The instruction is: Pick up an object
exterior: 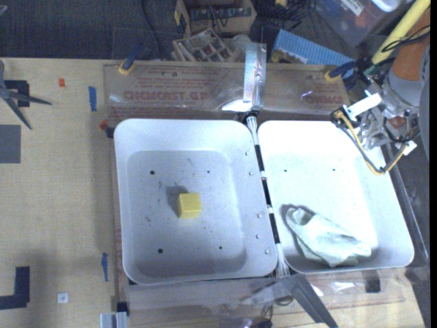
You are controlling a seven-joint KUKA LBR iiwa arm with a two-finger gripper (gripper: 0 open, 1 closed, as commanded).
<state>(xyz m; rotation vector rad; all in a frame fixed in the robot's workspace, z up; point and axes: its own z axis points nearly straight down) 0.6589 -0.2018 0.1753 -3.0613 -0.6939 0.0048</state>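
A small yellow block (190, 205) lies near the middle of the left bin (136, 149). A crumpled white cloth or bag with a pale green tint (326, 238) rests in the front part of the right bin (321, 149). My gripper (377, 130) hangs at the right bin's far right edge, above its rim and well away from both objects. Cables and metal parts crowd around the gripper, and I see nothing between its fingers.
A clear plastic sheet with red print (184, 91) lies behind the bins. Boxes, cables and a blue pad (304, 50) clutter the floor beyond. A raised divider (263, 183) separates the two bins. Wooden bench surface (54, 183) extends to the left.
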